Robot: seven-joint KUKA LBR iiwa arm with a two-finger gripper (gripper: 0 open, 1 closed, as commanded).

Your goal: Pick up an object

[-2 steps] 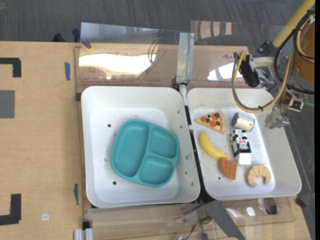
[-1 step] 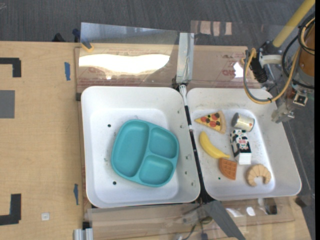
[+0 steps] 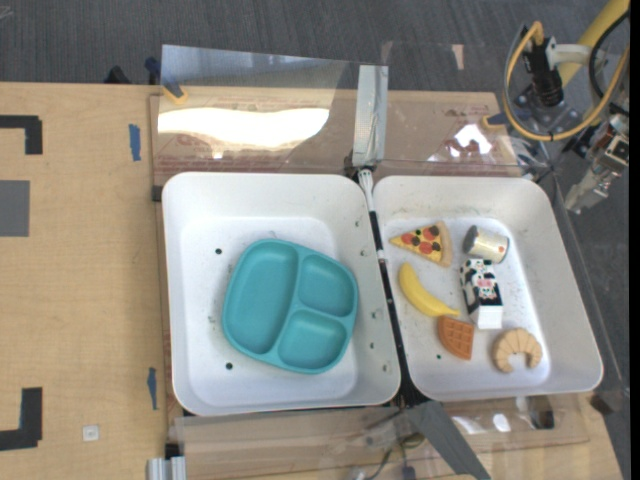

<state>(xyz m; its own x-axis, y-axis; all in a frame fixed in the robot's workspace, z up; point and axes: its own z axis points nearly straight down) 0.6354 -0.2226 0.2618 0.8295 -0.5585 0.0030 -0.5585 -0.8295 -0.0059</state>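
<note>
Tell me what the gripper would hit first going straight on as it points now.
Unclear: what looks like the gripper sits outside the right bin's far corner, its heading unreadable. Towards the bin, the rim likely comes first.

No text, label, brand or number can be read on anything on the bench.

yellow cable loop (image 3: 511, 83), black fitting (image 3: 547, 78), upper right
</note>
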